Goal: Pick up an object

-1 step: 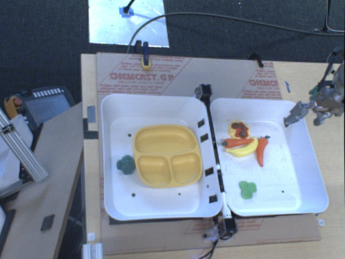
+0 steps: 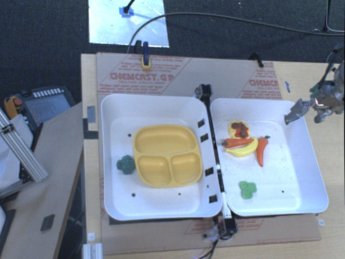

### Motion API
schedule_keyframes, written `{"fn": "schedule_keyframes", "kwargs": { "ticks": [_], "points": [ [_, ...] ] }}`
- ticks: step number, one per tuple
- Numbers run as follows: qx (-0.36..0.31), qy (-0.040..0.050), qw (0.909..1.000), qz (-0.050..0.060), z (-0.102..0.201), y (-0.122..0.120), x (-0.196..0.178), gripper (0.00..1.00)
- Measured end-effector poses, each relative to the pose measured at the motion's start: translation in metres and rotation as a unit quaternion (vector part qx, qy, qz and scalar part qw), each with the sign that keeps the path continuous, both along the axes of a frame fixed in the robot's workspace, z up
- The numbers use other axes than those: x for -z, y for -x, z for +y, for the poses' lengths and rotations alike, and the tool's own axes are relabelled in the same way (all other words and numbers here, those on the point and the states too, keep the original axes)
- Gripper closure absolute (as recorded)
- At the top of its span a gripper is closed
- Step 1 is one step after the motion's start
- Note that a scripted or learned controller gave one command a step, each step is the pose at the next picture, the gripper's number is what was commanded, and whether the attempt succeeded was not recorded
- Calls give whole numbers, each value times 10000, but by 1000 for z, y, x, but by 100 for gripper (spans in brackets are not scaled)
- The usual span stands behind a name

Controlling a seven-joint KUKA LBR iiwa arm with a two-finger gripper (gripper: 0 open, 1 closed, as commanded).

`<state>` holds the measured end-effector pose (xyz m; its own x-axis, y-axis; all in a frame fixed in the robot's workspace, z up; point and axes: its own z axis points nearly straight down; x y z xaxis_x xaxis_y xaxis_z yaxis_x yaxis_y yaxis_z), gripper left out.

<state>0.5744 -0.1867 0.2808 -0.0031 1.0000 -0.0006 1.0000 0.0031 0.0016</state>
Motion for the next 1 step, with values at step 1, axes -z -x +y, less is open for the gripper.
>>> {"fn": "schedule_keyframes", "kwargs": {
  "ticks": [1],
  "points": [
    [9,-2,10000,9,0,-3,41,0]
  ]
}}
